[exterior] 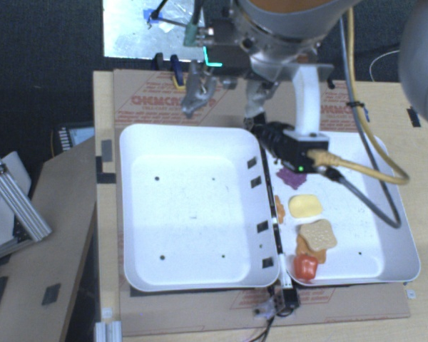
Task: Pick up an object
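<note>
White and shallow, the left bin [192,212] and the right bin [374,226] sat side by side on the bench [146,98] in the camera view. The arm [299,6] reached down over the far edge of the bins, near where the two met. Its gripper [223,104] hung above that far edge with its two fingers spread wide apart and nothing between them. All the loose objects lay in the right bin, in a row along its left wall. A purple piece [294,179] lay farthest back, with a yellow piece [304,206] just in front of it. A tan slice [319,235] came next, touching an orange piece [302,247] at its near left side. A red piece [305,267] sat at the bin's near left corner. The gripper was well apart from all of them.
</note>
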